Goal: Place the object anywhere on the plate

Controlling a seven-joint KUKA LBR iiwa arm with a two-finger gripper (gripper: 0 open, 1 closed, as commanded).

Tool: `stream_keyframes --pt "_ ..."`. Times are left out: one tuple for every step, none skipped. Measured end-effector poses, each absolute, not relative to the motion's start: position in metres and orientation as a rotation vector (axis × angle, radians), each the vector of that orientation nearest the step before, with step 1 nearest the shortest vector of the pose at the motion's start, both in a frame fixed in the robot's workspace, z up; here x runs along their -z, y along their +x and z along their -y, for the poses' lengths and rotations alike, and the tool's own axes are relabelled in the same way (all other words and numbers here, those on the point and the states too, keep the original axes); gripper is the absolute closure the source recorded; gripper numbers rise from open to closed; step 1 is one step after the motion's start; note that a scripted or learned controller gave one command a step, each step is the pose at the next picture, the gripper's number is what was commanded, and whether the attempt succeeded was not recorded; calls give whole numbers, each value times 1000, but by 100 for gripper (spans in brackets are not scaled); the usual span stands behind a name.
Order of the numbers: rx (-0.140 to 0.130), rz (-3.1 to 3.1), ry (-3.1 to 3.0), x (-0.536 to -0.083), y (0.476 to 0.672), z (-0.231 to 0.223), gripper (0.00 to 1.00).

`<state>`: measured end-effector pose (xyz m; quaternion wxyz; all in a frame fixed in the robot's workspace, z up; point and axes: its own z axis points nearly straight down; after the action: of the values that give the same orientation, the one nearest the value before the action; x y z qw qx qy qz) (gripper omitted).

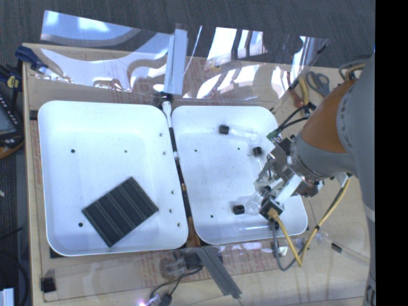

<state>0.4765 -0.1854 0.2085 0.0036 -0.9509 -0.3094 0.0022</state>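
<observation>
Gripper [271, 198] sits low over the right bin [210, 171], near its front-right corner, w/ the grey arm [335, 129] coming in from the right edge. Orange band [320, 125] shows above the wrist. Fingers: can't tell if wide or narrow, since the tip is a jumble of white and black parts from this angle. Nothing is visibly between them.

Task items: three small black pieces, all in the right bin.
- front piece [238, 209]: on the bin floor just beside the gripper, on its left. A clearish bit seems to run from it toward the gripper. Touching or not, can't tell.
- middle piece [257, 151]: nearer the bin's right wall, just beyond the wrist, apart from the gripper tip.
- back piece [224, 130]: toward the bin's back wall, w/ a clear part trailing off to its right.

Plate [120, 210]: dark grey ribbed slab, lying flat and turned at an angle in the front part of the left bin [46, 171]. It's well apart from all three pieces and from the gripper.

The bins stand side by side on the table [95, 268], rims almost touching. Yellow cable [290, 242] hangs from the wrist past the right bin's front rim. Shiny clear sheet [127, 56] stands behind both bins.
</observation>
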Motion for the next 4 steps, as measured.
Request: stream_keyframes --pt "-10 911 -3001 -135 476 121 100" --pt "-4 981 -2983 -91 573 98 100" --pt "-2 1512 -2749 -192 620 9 100" --pt "-4 1541 -2733 -201 655 -130 100"
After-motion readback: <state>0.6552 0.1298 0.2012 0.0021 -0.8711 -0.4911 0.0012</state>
